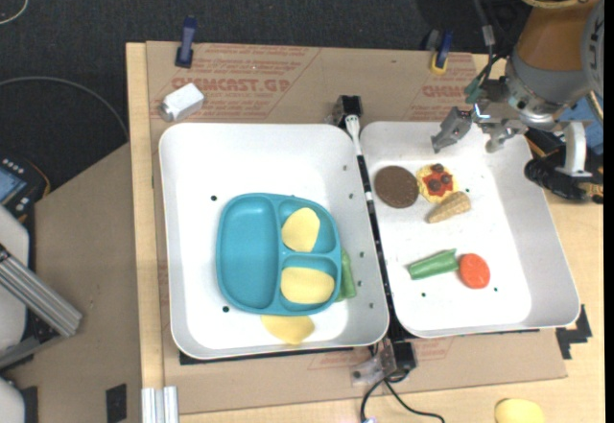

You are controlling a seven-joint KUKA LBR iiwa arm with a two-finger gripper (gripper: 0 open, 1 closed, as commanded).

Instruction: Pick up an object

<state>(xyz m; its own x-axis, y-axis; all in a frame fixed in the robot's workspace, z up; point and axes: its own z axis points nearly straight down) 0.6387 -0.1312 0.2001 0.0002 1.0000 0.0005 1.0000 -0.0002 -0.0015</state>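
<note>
We see the end effector (472, 131), fingers spread and empty, poised over the right bin's (537, 296) far edge; the brown disc (395, 186) lies nearby; descent and closing come next.

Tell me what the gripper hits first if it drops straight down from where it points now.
Most likely bare floor of the right bin, near its back edge. The gripper hangs with fingers spread just behind the small red-topped yellow piece and brown disc; depth is hard to judge from this slanted view.
</note>
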